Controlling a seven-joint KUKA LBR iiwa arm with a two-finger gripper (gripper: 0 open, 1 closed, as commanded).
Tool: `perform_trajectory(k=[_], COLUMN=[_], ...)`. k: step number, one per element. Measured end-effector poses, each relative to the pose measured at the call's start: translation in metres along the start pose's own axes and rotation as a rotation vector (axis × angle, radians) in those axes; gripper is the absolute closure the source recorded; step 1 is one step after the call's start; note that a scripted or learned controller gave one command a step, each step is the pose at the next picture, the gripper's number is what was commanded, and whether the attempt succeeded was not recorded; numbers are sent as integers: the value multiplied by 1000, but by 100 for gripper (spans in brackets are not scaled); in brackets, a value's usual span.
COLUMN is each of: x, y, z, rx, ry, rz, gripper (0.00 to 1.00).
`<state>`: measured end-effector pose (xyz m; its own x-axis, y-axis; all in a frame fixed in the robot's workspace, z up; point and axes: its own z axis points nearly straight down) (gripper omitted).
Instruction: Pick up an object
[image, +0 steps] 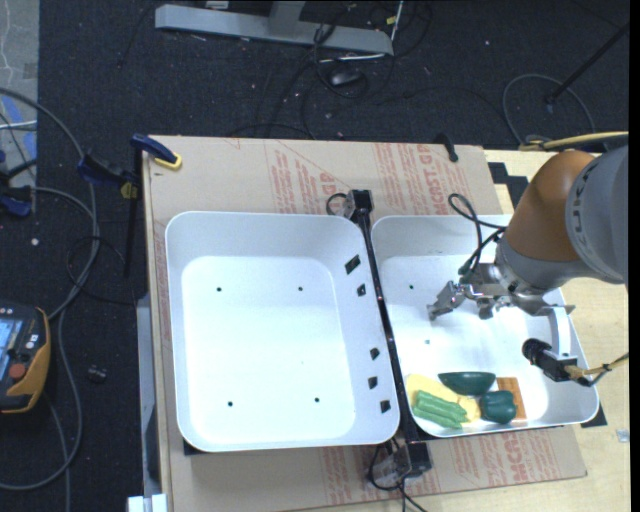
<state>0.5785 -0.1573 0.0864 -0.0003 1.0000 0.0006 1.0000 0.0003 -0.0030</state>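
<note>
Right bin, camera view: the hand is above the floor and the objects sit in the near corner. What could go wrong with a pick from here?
1. The hand is over bare floor of the right white bin, well away from the objects; closing here would likely grab nothing.
2. The light green ridged piece, dark green bowl-shaped piece, teal chunk and flat yellow piece crowd against the near wall, so it may catch two or hit the rim.

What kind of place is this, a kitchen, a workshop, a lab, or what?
Most likely a robotics lab or test bench. A grey and orange robot arm reaches over two white bins on a plywood board, loose cables trail across dark carpet, and small toy-like items sit in the right bin.
</note>
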Motion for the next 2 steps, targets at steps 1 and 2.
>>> perform_trajectory(k=[1,2], x=[0,10], y=[1,3], z=[-12,-66], rx=[-4,-7], ry=[-1,-1], rz=[0,-1], gripper=[100,100])
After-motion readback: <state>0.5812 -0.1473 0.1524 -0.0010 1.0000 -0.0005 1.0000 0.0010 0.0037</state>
